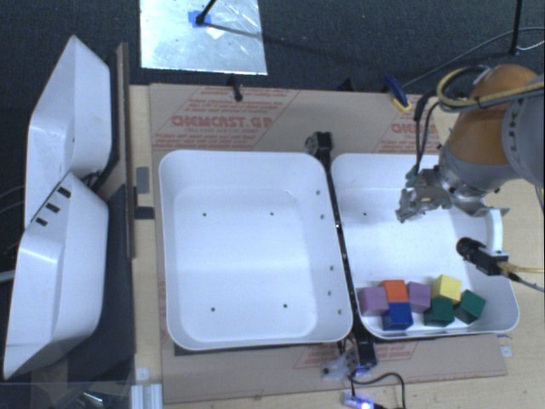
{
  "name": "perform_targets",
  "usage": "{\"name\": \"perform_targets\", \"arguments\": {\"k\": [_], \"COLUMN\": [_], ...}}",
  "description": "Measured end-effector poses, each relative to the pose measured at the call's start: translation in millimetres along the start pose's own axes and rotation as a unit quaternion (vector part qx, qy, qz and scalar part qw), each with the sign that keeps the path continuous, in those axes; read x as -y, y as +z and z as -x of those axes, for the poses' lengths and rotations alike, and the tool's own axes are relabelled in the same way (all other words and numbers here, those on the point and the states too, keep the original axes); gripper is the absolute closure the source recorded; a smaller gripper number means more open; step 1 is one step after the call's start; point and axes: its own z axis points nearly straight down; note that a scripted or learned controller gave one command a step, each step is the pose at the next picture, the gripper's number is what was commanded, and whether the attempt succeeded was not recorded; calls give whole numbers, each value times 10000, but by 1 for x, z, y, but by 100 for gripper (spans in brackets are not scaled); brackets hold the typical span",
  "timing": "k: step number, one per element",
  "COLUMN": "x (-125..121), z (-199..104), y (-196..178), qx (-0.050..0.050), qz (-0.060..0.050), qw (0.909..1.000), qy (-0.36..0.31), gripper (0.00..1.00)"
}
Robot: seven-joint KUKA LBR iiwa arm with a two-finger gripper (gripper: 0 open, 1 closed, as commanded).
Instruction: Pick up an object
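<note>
Several small blocks lie in a row along the front wall of the right bin [366,177]: a purple block [372,300], an orange block [395,290], a blue block [398,315], a lilac block [419,295], a yellow block [447,287] and two green blocks [439,312] [469,304]. My gripper [409,209] hangs over the back half of the right bin, well behind the blocks, with nothing seen between its fingers.
The left bin [247,245] stands beside the right one, with a dark divider between them. A shiny metal sheet [203,22] lies beyond the bench. Two stacked white bins [60,203] lean at the far left.
</note>
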Motion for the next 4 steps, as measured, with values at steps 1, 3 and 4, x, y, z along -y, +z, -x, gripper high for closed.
{"name": "perform_targets", "arguments": {"k": [1,3,4], "x": [-63,28,28], "z": [36,50,50], "y": [-83,-106,-116], "qx": [21,10,14], "qz": [80,47,51], "qw": [10000,10000,10000], "qy": [19,20,18], "gripper": [100,100,100]}}
